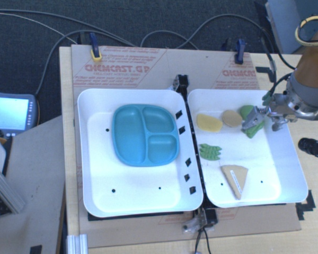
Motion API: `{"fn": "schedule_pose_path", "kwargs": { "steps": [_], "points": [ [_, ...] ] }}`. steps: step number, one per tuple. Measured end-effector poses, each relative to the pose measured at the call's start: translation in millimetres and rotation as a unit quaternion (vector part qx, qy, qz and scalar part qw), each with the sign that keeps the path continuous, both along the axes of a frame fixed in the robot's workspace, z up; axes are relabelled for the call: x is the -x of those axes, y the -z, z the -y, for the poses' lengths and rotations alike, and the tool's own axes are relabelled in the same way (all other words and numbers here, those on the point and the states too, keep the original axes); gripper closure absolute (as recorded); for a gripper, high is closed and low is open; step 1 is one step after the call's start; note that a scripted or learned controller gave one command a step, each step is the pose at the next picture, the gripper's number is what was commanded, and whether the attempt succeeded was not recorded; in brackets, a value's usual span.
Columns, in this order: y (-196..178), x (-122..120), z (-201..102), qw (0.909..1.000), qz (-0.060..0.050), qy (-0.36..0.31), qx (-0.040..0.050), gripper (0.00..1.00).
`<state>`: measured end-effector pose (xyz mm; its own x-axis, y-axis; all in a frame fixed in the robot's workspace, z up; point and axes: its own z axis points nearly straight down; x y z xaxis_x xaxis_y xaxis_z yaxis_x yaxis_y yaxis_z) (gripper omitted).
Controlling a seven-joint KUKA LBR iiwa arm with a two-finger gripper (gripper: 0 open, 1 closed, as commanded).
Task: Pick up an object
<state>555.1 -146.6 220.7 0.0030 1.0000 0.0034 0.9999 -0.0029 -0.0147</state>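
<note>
My gripper point(254, 121) hangs over the far right part of the right bin point(286, 168), right on top of a green toy piece point(247, 111) that shows above and below it. Whether the piece is held I cannot make out. To its left lie a tan round piece point(232, 118) and a yellow oval piece point(209, 123). A green leafy piece point(210, 151) lies near the bin's left wall. A tan wedge point(235, 179) rests toward the front.
The left bin point(95, 157) bears a blue divided plate point(146, 135). A black divider strip point(186, 142) runs between the bins. Clamps point(95, 51) hold the cardboard base at the back, and cables trail behind it. A tablet point(10, 112) sits off the bench's left.
</note>
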Motion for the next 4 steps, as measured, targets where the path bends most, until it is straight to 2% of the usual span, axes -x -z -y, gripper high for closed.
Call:
{"fn": "schedule_pose_path", "kwargs": {
  "steps": [1, 2, 4],
  "points": [
    [-7.0, -2.8, -0.3, 1.0, 0.007, -0.002, 0.0013, 0.0],
    [47.8, -0.6, 9.4, 1.0, 0.004, -0.001, 0.0006, 0.0],
    [138.8, -0.5, 8.8, 1.0, 0.004, -0.001, 0.0001, 0.0]
  ]
}}
